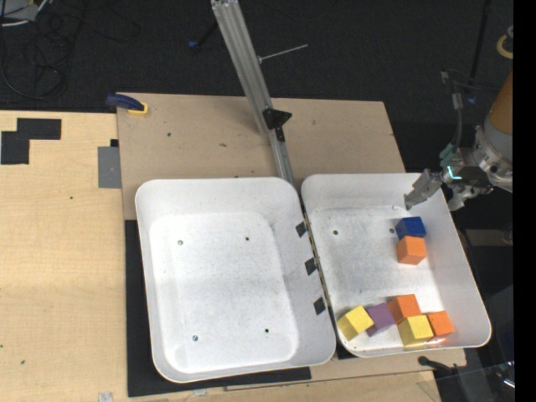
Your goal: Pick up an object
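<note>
Blocks lie in the right bin (368, 195): yellow block (356, 321), purple block (383, 315), orange block (410, 250) under blue block (410, 226) toward two o'clock. Gripper (431, 189) hovers at the rim's two o'clock; whether it grips anything, I cannot tell.

Gripper (429, 188) above right bin's (352, 203) far edge, near blue block (410, 226)

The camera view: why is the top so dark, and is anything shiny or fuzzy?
In the camera view, the floor behind the bench is unlit; the left bin glares bright white; the hand looks a bit fuzzy; the blocks stay sharp.
</note>
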### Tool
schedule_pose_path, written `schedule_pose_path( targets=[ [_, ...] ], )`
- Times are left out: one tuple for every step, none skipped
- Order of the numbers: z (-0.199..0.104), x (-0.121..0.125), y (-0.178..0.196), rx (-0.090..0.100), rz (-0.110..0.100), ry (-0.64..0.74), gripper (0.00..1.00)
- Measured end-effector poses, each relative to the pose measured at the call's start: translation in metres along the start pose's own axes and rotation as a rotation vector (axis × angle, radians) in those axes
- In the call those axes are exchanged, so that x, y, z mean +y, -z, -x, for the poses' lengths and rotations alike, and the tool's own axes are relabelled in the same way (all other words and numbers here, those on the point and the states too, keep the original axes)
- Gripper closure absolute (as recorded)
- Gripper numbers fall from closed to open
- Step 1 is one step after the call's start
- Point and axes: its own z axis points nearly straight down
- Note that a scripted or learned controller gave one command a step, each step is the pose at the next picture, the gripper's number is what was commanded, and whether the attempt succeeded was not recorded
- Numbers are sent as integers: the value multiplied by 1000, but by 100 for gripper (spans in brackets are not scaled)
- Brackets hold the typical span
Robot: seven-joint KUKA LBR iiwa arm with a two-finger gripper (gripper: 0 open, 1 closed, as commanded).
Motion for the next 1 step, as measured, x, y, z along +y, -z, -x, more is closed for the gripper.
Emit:
schedule_pose_path(
  targets=[
    [0, 1, 2, -1, 4, 1, 0]
  ],
)
